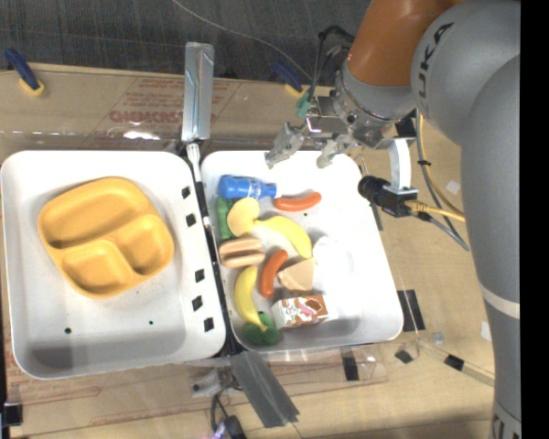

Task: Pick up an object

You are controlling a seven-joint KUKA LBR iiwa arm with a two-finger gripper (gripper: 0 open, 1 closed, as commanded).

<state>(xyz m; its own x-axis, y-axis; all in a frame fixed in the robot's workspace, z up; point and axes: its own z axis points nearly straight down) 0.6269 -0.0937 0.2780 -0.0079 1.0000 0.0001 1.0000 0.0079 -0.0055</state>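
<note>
The arm (480,108) is built of smooth, rounded light-grey shells, with a wide orange band (393,26) wrapped around it above the wrist and dark "KUKA" lettering (430,46) printed on the grey just beside that band. Below the band sits a darker metallic wrist flange, from which the gripper (304,153) extends as two slim, pale-grey metal fingers (280,148) with a small green part near their base. Thin black cables (439,210) loop along the wrist, and a black cylindrical fitting on a white bracket (384,193) hangs off its side.
</note>
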